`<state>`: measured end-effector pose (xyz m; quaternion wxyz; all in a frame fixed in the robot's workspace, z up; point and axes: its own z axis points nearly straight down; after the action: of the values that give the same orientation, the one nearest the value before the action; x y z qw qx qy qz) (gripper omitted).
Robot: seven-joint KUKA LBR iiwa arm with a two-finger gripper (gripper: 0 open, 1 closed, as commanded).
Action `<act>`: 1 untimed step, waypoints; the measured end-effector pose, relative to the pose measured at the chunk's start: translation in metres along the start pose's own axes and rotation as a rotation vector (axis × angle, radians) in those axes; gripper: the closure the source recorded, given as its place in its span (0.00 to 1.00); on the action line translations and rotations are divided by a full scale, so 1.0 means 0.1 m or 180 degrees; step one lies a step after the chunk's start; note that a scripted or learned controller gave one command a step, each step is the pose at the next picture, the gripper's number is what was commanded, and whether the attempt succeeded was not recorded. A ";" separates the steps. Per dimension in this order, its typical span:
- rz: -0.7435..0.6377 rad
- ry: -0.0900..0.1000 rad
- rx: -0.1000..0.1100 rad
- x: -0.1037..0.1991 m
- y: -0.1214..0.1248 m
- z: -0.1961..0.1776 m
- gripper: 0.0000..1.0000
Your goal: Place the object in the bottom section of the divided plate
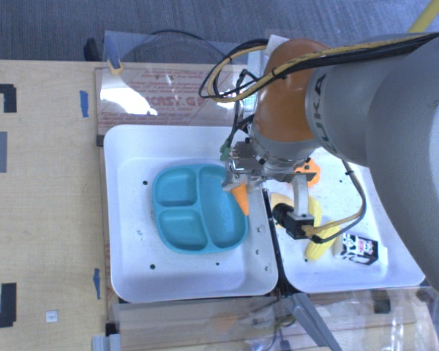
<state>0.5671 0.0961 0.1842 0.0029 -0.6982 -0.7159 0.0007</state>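
Note:
A blue divided plate (197, 209) lies in the left white bin (132, 269). It has two small sections on its left and one long section on its right. My gripper (236, 183) hangs over the plate's right rim, under the orange wrist band. A small orange wedge-shaped object (241, 199) sticks out from between the fingertips, and the fingers are shut on it. The wedge sits above the right edge of the long section, close to the wall between the two bins.
The right bin (395, 273) holds a yellow banana-like toy (319, 241), a black-and-white item (360, 248) and another orange piece (308, 172). A black clip (289, 221) on a cable dangles over the right bin. The arm's bulk covers that bin's upper right.

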 end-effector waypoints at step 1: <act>-0.0901 -0.0010 0.0001 0.36 -0.18 0.55 1.00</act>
<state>0.5478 0.1315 0.1291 0.0019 -0.5902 -0.8073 0.0014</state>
